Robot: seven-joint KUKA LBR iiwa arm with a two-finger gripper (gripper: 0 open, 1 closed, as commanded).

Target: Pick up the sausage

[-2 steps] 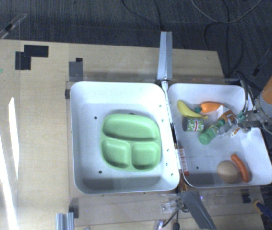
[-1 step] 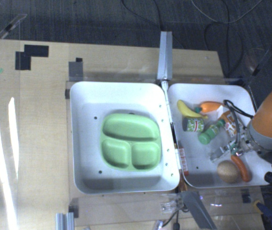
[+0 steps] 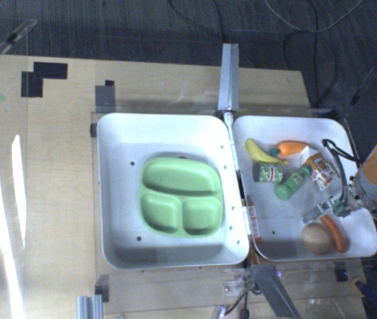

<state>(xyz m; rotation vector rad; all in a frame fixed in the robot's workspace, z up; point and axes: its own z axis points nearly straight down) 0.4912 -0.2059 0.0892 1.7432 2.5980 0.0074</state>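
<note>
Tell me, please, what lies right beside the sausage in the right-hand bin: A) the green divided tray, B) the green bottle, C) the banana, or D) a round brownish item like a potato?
D: the sausage lies at the near right corner of the right bin with the round brownish item right against its left side, while the banana and the green bottle lie farther back.
</note>
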